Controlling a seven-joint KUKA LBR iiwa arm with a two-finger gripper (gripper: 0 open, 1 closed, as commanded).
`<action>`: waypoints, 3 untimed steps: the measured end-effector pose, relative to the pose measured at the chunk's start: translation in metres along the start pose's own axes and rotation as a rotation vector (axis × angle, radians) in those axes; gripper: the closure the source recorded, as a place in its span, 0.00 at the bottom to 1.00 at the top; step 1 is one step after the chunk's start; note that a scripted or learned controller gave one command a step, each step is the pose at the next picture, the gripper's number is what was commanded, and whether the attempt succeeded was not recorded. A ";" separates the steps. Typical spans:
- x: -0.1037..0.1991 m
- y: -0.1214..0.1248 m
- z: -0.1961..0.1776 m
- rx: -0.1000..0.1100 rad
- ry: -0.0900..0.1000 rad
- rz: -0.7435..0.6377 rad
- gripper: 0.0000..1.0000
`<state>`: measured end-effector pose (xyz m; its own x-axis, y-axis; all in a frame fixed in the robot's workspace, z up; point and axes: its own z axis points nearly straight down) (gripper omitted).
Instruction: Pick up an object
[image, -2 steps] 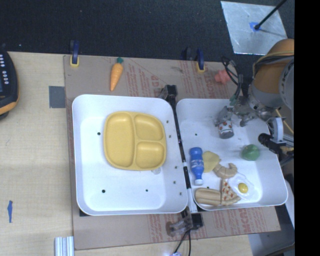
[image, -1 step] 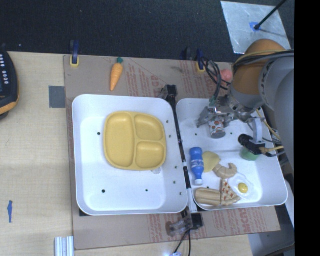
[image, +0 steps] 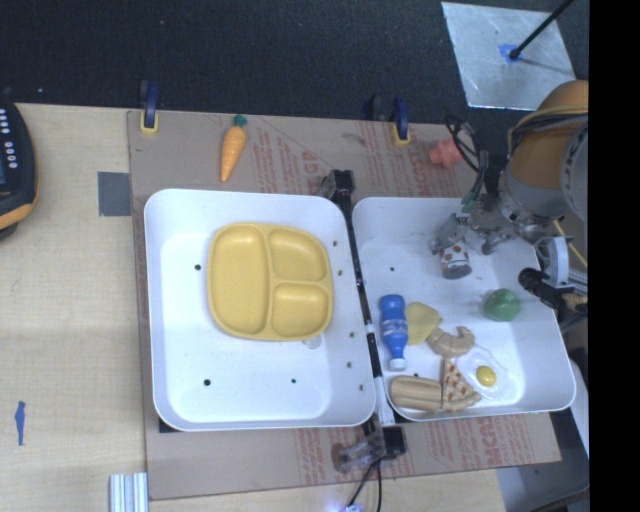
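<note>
clearly the bench is laid out for sorting: two shallow white bins sit side by side, clamped to a brown board so they cannot slide when the arm pokes about. the left bin (image: 180, 380) carries a yellow divided plate (image: 270, 280), smooth moulded plastic with three rounded wells, lying flat like a place waiting to receive something. the right bin (image: 540, 395) gathers the candidates toward its near end: a small blue bottle (image: 392, 328) lying on its side with a white cap, a yellow wedge (image: 422, 320) touching it, a tan croissant-like piece (image: 452, 341), a fried egg (image: 487, 376), a pizza slice (image: 456, 385) and a hot dog (image: 413, 393), all glossy toy food packed close. a green ball (image: 501, 304) sits apart, an easier target, i'd judge. outside the bins a toy carrot (image: 232, 148) rests on the board.

the gripper (image: 457, 250) hangs over the far part of the right bin, right at a small red and white object (image: 456, 264) i cannot name; how wide the claw stands, or whether it has hold of that piece, i cannot tell.
</note>
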<state>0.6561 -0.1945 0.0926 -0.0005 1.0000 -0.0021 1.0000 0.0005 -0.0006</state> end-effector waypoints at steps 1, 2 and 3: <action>0.063 0.000 0.001 0.005 0.003 -0.009 0.00; 0.027 0.000 0.000 0.000 0.000 -0.001 0.00; 0.068 0.000 0.001 0.005 0.002 -0.008 0.00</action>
<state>0.6562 -0.1268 0.0919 -0.0083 1.0000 0.0001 1.0000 0.0083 -0.0053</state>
